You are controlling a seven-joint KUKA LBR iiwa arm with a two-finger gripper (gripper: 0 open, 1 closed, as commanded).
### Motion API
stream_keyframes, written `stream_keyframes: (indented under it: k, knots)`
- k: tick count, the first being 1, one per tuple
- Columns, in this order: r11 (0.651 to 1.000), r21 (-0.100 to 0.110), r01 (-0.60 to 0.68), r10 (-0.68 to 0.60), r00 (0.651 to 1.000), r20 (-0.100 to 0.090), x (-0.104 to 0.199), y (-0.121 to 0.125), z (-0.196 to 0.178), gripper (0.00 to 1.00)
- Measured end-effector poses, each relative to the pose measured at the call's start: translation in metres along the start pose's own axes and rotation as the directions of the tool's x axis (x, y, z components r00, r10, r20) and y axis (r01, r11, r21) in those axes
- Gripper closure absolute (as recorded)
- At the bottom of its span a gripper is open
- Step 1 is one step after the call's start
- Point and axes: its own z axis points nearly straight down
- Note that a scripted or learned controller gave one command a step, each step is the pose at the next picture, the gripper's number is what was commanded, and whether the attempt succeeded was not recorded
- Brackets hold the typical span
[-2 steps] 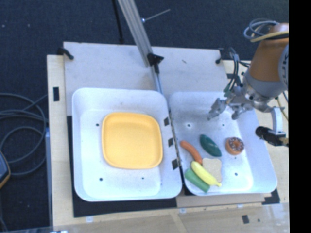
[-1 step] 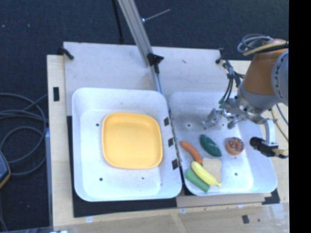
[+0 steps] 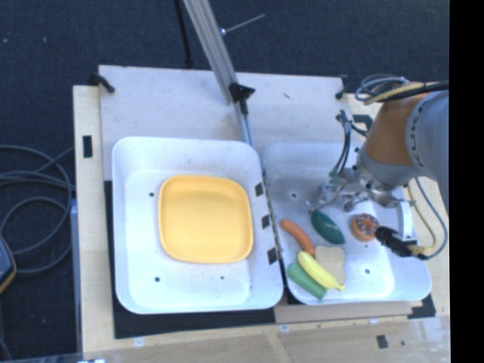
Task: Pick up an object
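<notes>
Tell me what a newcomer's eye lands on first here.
The big yellow plate lying flat in the left bin stands out most. Next comes the grey arm with its orange band reaching into the right bin, the gripper low over the bin floor. Near that bin's front edge lies a cluster of toy foods: carrot, banana and a dark green piece.

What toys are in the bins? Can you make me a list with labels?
left bin: yellow plate
right bin: orange carrot, dark green leaf-shaped toy, yellow banana, green vegetable, beige slice, small round orange item
arm: over the right bin's far part
tool: low, just behind the dark green leaf-shaped toy
</notes>
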Motion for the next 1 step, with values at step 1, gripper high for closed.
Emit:
stream_keyframes:
  k: [1]
  knots:
    - [1.000, -0.006, -0.001, 0.001, 1.000, 0.000, -0.0005, 0.0016, -0.0133, 1.00]
